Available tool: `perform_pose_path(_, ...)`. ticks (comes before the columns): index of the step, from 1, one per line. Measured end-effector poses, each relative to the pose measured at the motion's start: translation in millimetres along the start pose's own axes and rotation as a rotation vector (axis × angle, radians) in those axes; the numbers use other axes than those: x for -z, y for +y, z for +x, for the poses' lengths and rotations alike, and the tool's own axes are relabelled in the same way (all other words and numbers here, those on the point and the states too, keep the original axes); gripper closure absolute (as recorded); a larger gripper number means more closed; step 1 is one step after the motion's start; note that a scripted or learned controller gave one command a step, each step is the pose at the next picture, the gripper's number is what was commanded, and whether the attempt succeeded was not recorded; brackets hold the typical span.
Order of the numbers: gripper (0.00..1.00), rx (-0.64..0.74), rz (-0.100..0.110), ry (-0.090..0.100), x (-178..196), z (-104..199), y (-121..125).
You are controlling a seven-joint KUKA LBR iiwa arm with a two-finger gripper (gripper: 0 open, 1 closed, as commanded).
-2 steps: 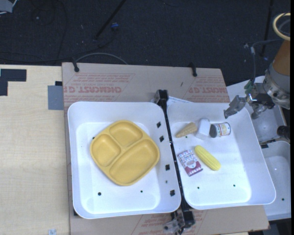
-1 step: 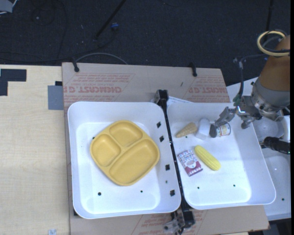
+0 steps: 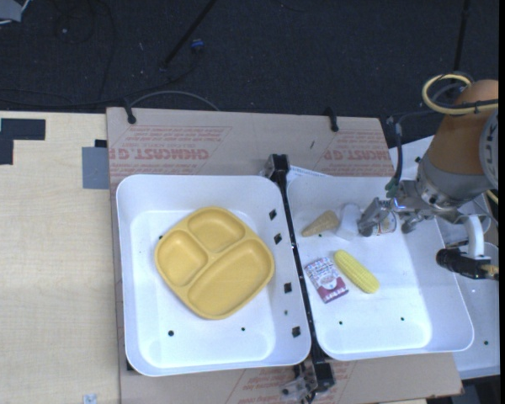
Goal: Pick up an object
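In the right bin (image 3: 438, 331) lie a yellow corn cob (image 3: 356, 271), a small red and white packet (image 3: 325, 278) and a tan wedge-shaped piece (image 3: 321, 223). My gripper (image 3: 379, 219) hangs low over the bin's upper right part, just right of the tan wedge and above the corn cob in the view. I see none of the objects in its grasp. The grey arm with its orange band (image 3: 454, 141) comes in from the right.
The left bin (image 3: 143, 326) holds a yellow divided plate (image 3: 215, 262). A black divider (image 3: 293, 259) runs between the two bins. Both bins rest on a cardboard sheet (image 3: 202, 141), and a light wooden bench top (image 3: 42, 268) lies to the left.
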State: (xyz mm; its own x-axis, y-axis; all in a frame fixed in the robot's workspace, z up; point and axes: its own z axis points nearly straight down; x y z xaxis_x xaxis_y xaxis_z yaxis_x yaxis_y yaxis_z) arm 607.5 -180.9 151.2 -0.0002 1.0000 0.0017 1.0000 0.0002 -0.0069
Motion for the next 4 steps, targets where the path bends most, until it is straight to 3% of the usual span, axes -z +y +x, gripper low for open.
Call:
perform_pose_path(1,0.0,0.0,0.0,0.0,-56.9,-9.1,-0.1)
perform_pose_path(2,1.0,-0.001,-0.003,-0.001,-43.5,-9.5,0.6)
perform_pose_path(4,1.0,0.002,-0.009,-0.002,62.2,0.0,-6.4)
